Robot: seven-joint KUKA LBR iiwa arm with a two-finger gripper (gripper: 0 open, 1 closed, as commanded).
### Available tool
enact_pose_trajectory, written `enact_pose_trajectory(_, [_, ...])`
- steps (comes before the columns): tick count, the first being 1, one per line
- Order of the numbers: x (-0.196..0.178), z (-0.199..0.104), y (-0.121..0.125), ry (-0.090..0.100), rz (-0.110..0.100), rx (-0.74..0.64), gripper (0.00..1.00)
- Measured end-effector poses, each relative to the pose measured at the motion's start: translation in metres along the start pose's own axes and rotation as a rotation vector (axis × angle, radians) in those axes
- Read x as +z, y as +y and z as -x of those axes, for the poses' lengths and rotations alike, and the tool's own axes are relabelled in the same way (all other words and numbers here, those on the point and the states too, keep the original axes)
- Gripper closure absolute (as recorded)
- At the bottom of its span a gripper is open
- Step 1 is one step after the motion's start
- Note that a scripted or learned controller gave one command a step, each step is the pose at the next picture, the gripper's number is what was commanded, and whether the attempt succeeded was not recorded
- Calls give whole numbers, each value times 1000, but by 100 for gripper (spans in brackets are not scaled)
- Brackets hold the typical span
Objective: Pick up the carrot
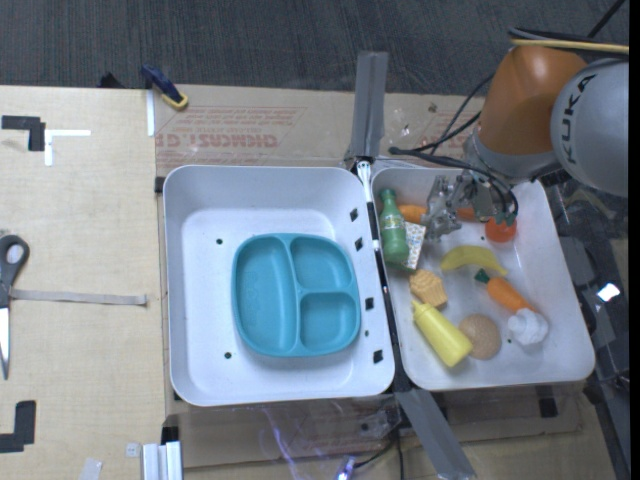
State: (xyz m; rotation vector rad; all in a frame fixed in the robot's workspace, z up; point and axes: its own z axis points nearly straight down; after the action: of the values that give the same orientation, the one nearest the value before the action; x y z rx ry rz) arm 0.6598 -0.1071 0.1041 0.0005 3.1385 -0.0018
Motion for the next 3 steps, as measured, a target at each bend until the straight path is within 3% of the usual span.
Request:
enact_pose_trajectory(1, [3, -6, -1, 32, 3, 1, 0])
enact_pose_trajectory(2, [-28, -11, 13, -2, 1, 57, 0])
enact_pose_trajectory(3, [10, -16, -3, -1, 1, 314, 0])
